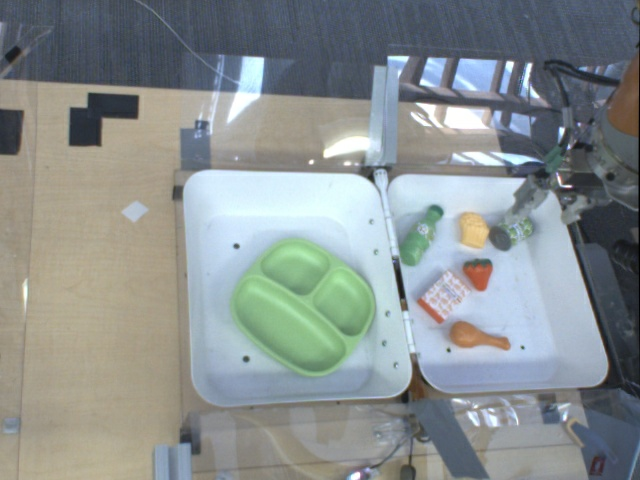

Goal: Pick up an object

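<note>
Gripper (524, 211): you had it low in the right bin (570, 358), touching a small can (513, 233) | finger opening: you couldn't tell | can beside the yellow toy (474, 230)

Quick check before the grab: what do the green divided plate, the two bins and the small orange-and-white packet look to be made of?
Green divided plate: probably molded plastic; uniform color, soft matte sheen, rounded compartment walls.
Left bin and right bin: seemingly thin formed white plastic; smooth, rounded corners, faint gloss.
Orange-and-white packet: looks like printed cardboard or wrapper; flat faces, printing too small to read.
</note>
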`<state>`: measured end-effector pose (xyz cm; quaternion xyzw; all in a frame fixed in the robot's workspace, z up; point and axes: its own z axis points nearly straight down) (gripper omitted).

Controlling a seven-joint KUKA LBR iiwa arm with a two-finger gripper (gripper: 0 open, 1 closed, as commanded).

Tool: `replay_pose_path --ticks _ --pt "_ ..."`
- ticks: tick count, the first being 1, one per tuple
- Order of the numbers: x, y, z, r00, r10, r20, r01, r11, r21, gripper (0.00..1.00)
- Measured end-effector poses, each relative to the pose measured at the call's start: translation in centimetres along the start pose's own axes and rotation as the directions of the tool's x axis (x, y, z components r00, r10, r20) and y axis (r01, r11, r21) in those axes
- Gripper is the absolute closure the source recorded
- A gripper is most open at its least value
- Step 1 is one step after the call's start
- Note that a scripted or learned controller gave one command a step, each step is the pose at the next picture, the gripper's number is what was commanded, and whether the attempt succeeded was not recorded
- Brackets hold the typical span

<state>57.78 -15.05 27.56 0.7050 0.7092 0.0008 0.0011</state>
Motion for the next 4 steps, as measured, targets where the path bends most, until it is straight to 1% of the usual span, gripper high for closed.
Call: replay_pose_path --ticks 1,2,3,4 --pt "-0.1 0.4 17.8 0.989 0.15 -0.001 -0.15 0.989 -0.003 0.0" --pt "-2.3 -2.2 18.4 0.987 0.163 -0.001 -0.163 0.987 -0.014 0.0" --pt "-2.1 -1.8 17.2 0.987 0.161 -0.003 -0.161 0.987 -0.021 1.0" --pt "4.4 -2.7 8.8 1.0 0.023 -0.001 -0.023 1.0 -0.002 1.0"
